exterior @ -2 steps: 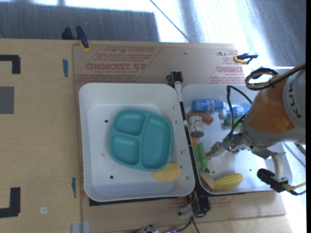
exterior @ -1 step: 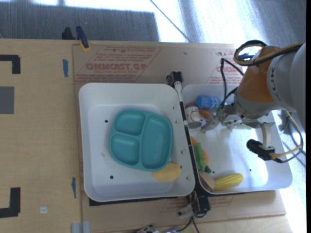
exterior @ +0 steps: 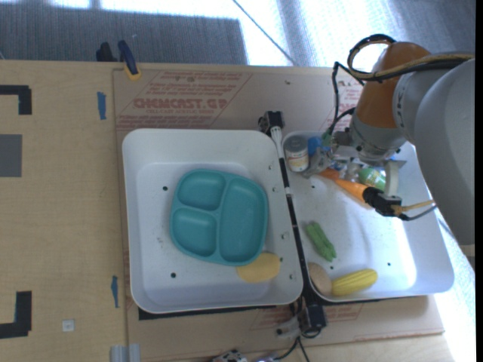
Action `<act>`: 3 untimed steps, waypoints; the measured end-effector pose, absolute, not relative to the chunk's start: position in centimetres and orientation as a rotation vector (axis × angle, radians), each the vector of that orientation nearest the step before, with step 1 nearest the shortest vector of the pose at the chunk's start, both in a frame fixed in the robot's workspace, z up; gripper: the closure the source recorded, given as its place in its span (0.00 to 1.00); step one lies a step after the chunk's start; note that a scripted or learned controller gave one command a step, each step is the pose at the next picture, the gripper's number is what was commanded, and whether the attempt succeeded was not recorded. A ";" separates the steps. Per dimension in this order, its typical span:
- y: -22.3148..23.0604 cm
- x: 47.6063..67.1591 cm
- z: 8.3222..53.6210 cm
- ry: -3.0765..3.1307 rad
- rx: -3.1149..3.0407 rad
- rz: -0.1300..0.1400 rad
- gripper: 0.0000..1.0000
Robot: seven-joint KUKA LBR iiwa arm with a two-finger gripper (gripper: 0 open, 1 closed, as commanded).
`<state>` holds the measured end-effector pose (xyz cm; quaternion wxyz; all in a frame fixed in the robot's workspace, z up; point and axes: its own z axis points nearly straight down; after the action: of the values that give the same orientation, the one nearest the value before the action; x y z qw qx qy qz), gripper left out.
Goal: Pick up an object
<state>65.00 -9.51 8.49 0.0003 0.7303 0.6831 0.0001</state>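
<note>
The right bin [exterior: 407,259] holds a small can [exterior: 296,153] at its far left corner, an orange carrot [exterior: 349,185], a green pea pod [exterior: 321,240], a yellow corn cob [exterior: 354,281] and a beige rounded piece [exterior: 320,279]. My gripper [exterior: 346,159] hangs low over the far end of this bin, just above the carrot's thick end and to the right of the can. A green object [exterior: 371,176] lies partly hidden under the wrist. Nothing can be seen held in the gripper.
The left bin [exterior: 143,225] carries a teal divided plate [exterior: 219,216] with a yellow rounded fruit [exterior: 259,267] at its near edge. A black clamp [exterior: 270,121] sits where the two bins meet. Cables loop off the wrist [exterior: 400,206] over the right bin.
</note>
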 end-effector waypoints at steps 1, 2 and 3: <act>-9.5 64.8 9.4 2.153 2.295 -0.011 1.00; -9.5 65.0 9.5 2.148 2.294 -0.004 0.00; -9.4 64.8 10.5 2.155 2.297 -0.012 1.00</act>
<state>64.85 -9.40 10.45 -0.0043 0.7292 0.6842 -0.0039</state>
